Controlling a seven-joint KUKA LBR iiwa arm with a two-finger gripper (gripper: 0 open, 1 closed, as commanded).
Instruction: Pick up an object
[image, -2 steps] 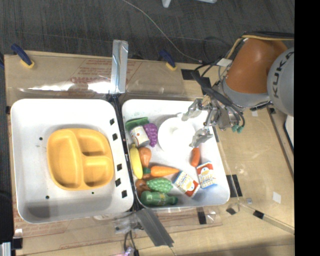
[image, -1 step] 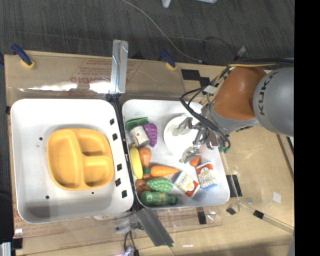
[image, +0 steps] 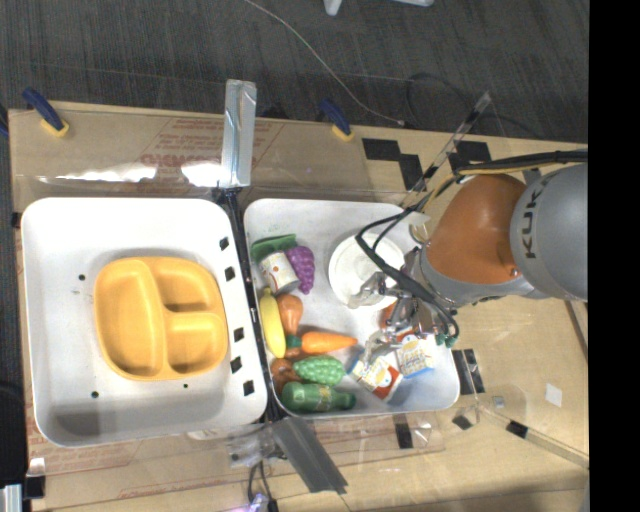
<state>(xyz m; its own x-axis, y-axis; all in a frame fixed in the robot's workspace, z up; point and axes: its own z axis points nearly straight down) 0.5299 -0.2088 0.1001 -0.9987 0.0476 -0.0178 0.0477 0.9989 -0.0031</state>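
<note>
Hovering over the right bin (image: 330, 215), gripper (image: 393, 322) (finger state indiscernible) sits just above-right of the carton (image: 380, 376).

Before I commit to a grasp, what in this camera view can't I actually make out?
- Tool: the wrist and cables above it mask whether it grips anything.
- Cartons under the tool: labels too small and blurred to read.
- Toy food along the right bin's left wall: pieces overlap, so lower ones are partly hidden.
- Arm: cut off at the view's right.
</note>
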